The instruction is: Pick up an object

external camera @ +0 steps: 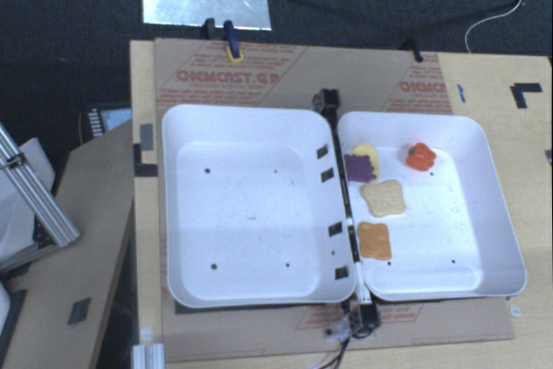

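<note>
We look from one fixed camera above the bench (518, 186) | it faces down at a slant | far enough that we take in both bins, left bin (251, 203) and right bin (449, 212), whole | floor (69, 13) beyond the bench's far edge

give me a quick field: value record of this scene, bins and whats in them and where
bins: two shallow white bins side by side, left bin, right bin
right bin contents: four small items, all in its left half
red-orange item: near the far wall, apart from the rest
purple item: by the centre divider, touching a yellow item behind it
beige piece: just nearer than the purple one
orange-brown piece: nearest of the group, by the divider
base: brown board under both bins
</note>
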You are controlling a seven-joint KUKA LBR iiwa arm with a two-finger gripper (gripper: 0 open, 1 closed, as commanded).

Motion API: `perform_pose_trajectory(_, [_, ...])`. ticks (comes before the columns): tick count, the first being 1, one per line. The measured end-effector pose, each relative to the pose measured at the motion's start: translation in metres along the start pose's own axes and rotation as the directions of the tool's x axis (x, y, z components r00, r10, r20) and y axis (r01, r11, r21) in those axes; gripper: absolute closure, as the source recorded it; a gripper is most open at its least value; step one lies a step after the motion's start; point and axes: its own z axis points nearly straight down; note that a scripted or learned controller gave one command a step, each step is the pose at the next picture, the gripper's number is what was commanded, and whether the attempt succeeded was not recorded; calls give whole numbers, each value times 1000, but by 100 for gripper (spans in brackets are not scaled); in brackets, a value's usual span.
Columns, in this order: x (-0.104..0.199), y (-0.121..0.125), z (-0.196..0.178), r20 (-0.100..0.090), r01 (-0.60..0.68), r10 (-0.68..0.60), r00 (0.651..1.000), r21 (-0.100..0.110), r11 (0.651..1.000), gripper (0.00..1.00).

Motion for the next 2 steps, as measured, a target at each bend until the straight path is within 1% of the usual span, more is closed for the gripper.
perform_pose_trajectory(1, [9, 2, -145, 3, 11, -11, 1000, -13, 1000, 100])
perform_pose_trajectory(2, [84, -2, -136, -5, 13, -13, 1000, 4, 1000, 100])
